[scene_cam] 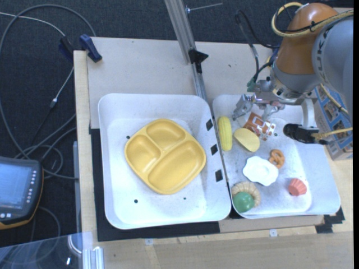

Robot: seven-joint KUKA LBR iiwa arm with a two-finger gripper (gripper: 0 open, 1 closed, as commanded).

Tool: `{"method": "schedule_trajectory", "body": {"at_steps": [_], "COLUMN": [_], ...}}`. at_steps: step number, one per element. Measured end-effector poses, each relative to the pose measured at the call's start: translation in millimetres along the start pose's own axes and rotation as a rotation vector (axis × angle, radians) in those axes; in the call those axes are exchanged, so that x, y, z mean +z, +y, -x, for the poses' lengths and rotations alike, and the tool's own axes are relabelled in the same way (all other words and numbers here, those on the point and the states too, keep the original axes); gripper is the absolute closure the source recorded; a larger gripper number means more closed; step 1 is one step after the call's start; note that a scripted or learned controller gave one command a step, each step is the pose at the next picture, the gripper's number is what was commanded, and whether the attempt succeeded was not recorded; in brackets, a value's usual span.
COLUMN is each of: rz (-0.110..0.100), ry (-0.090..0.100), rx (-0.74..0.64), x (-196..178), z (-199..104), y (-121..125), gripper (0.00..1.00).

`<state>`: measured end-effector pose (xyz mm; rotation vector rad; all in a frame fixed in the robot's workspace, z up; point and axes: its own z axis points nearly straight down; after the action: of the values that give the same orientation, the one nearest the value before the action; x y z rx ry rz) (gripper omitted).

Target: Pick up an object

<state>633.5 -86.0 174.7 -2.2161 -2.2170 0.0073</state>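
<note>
On the floor at the far left sits a tablet-like pendant (17, 190) with an orange rim, with grey cables (33, 83) looping above it over dark carpet. A blue clamp (90, 47) grips the bench's back left corner. The left white bin (112, 116) holds a yellow divided plate (165, 156) with three compartments, lying flat near the bin's middle. A slanted aluminium post (179, 21) rises from behind the seam between the two bins. In the right white bin (325, 184), just beside its left wall, lies a yellow ear of corn (225, 133) pointing front to back, and a pale yellow wedge-like piece (247, 139) lies close to its right. In the front left corner a green round item sits in a tan ruffled cup (245, 196); just behind that rests a white flat blob-shaped piece (260, 170), with a small brown pretzel (276, 158) touching its upper right edge. A red-orange chunk (297, 187) lies apart toward the front right. An orange-and-white patterned packet (261, 125) lies near the back of this bin, directly under the gripper (255, 106), whose metal fingers (243, 106) are spread apart with their tips just above or touching the packet, gripping nothing that I can make out. The grey arm with its orange band (303, 43) comes in from the right.
</note>
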Motion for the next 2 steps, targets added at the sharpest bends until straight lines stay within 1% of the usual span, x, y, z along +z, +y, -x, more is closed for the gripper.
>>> {"method": "schedule_trajectory", "body": {"at_steps": [1, 2], "rz": [0.007, 0.013], "ry": [-0.001, -0.001], "rx": [0.001, 0.0], "x": [48, 35], "z": [8, 7], "y": [-4, -3], "gripper": [0.0, 1.0]}}
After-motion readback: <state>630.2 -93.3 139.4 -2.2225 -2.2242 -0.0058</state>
